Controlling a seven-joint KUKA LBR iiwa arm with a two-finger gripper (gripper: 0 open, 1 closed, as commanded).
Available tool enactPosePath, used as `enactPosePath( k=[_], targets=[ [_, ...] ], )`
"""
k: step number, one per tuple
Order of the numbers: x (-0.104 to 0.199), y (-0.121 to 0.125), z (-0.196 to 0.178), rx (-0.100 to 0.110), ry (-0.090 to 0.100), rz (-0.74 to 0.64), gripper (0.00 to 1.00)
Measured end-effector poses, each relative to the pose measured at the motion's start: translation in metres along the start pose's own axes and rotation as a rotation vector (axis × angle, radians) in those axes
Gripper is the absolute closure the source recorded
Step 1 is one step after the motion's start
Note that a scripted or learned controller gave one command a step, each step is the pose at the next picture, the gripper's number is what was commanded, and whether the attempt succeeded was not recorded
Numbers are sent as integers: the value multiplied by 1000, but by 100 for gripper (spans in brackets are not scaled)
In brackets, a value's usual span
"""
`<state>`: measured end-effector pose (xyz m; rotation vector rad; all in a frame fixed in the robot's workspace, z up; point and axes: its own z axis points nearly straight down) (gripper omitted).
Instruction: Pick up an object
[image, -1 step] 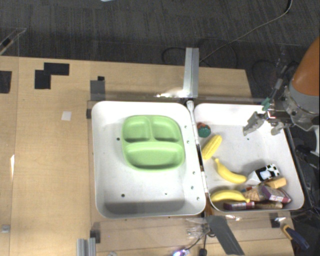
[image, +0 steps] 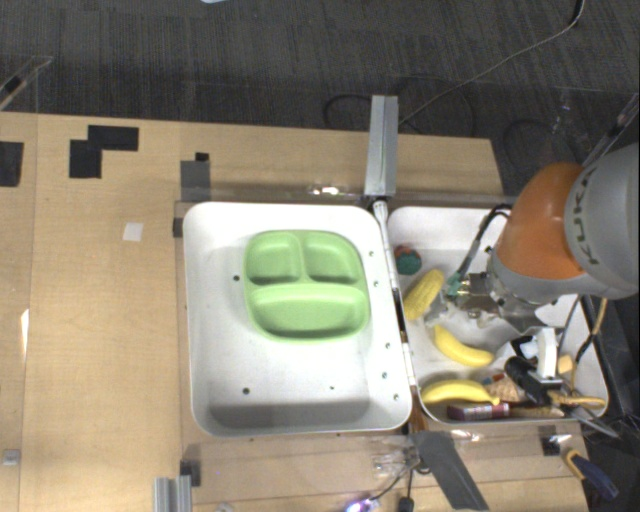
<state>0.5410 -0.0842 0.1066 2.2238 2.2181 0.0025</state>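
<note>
While the arm hangs low over the right bin (image: 600, 375), its claw (image: 470, 297) hovers between the corn cob (image: 422, 291) and a banana (image: 462, 348) (I cannot tell its state); next, settling on one.

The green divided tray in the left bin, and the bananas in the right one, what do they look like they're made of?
Green divided tray: probably molded plastic, matte, with rounded compartment ridges and one even color. Bananas: likely plastic or rubber toy fruit, going by the smooth uniform yellow and slight sheen, though real fruit can't be ruled out from this view.
</note>
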Motion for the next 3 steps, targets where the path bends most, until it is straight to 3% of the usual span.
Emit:
enactPosePath(
  k=[1, 2, 3],
  targets=[
    [-4, 60, 16, -12, 0, -91, 0],
    [-3, 62, 4, -18, 1, -91, 100],
    [6, 98, -80, -6, -1, -221, 100]
  ],
)
